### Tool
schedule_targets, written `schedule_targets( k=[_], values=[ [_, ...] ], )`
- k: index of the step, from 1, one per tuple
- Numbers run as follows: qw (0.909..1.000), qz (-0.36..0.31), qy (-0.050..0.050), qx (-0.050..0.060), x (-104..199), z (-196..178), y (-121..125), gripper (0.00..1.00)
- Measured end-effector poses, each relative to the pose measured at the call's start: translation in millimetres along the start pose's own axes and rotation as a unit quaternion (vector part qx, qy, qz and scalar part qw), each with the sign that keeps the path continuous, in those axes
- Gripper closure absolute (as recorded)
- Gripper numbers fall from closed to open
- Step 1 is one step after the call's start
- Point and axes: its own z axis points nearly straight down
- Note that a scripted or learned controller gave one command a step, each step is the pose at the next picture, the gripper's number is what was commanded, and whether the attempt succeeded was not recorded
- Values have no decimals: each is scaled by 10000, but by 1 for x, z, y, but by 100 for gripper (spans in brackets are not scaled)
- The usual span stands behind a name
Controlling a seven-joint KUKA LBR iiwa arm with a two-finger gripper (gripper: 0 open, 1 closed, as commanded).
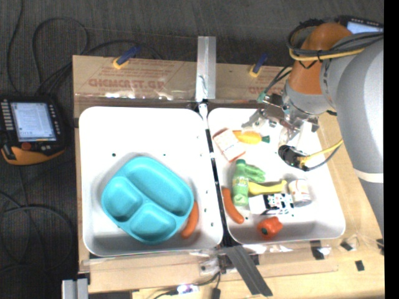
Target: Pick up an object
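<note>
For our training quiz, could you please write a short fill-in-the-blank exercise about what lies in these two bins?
1. The blue divided tray lies in the ____ bin.
2. The green bottle lies in the ____ bin.
3. The gripper hangs over the ____ bin.

Missing words: left; right; right

Reaching in from the right, grey arm [361,98] with orange band bending down, two-finger gripper [278,118] hanging low, pointing left.
</note>
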Motion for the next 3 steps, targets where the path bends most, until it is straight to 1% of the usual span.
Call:
schedule_targets(
  k=[1, 2, 3],
  values=[
    [9906, -1371, -11, -20, 30, -105, 21, 0],
    [9699, -2435, 0, -13, 29, -28, 13, 0],
    [9544, -2982, 14, -136, 17, 43, 28, 0]
  ],
)
